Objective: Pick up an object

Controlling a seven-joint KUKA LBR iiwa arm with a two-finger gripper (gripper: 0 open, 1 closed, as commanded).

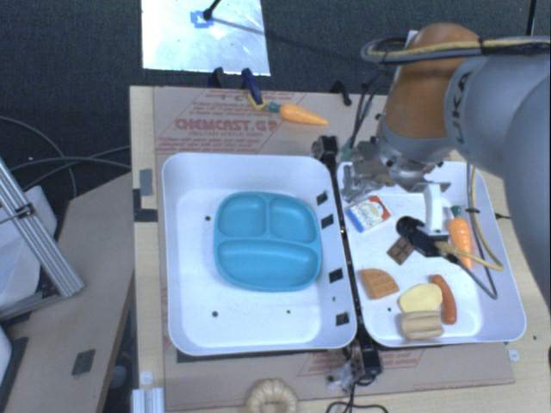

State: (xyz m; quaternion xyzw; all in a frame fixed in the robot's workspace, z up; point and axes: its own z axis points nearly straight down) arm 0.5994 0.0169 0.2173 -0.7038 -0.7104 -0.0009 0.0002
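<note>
Grey arm reaching in from upper right. White bin centre-left, holding blue divided plate. Second bin lower right, holding carrot, sausage and small carton (just below end effector). End effector at that bin's upper-left corner; spread or pressed together, cannot tell.

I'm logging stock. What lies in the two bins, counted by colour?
Blue: 1, plate
Orange: 1, carrot
Red: 1, sausage
Brown: 2, chocolate piece, toast
Yellow: 1, yellow piece
Tan: 1, bun
White: 1, carton
Total: 8
</note>
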